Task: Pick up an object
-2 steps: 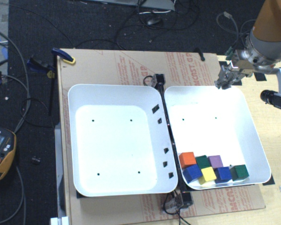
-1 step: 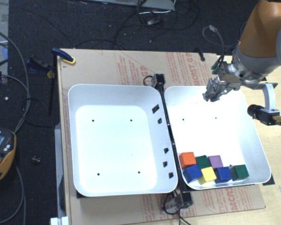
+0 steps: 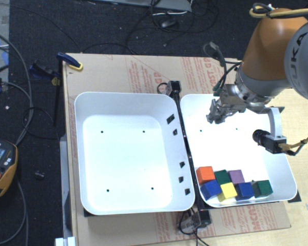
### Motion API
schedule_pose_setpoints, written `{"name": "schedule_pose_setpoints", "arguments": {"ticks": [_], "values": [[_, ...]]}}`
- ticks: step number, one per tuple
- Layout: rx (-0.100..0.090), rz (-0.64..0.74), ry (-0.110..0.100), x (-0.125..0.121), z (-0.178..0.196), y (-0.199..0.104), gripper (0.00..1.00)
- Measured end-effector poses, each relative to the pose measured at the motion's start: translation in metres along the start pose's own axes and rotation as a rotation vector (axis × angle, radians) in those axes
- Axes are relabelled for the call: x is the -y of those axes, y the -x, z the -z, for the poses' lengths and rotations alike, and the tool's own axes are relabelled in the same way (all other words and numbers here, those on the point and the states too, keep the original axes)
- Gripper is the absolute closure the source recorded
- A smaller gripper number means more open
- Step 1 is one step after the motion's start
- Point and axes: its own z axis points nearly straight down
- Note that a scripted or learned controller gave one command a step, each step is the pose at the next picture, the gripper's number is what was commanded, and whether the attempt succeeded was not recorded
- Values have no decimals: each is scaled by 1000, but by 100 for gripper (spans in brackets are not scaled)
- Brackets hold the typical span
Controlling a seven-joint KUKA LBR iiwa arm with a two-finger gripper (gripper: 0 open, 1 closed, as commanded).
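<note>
The left bin (image 3: 128,152) lies on the desk (image 3: 113,70) and carries no blocks; its white floor shows small dark marks and nothing else; it offers no pick target.

The right bin (image 3: 231,152) sits just beside it, the two rims touching along a dark centre seam; all candidate objects are in this bin, clustered at its near edge. Reading the cluster from left to right: the orange block (image 3: 206,173) at the left end; the blue block (image 3: 211,189) just nearer than it; the dark green block (image 3: 222,177) and the yellow block (image 3: 228,191) next; the purple block (image 3: 236,176); a second blue block (image 3: 245,190); the green block (image 3: 263,188) at the right end. The blocks stand touching or nearly touching in two short rows; the rows run left to right along the near wall.

The gripper (image 3: 218,113) hangs over the far part of the right bin, above bare floor; nothing is seen between its fingers; whether they are spread or closed cannot be told from this view.

Governing relation: the cluster lies toward the near side of the gripper and well apart from it; the orange block is judged the closest target, almost straight nearward; tight packing may hinder finger entry.
</note>
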Motion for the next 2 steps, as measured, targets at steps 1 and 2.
{"name": "schedule_pose_setpoints", "arguments": {"ticks": [1,2], "values": [[0,0,2,20,-4,-39,100],[0,0,0,39,-27,-85,100]]}}
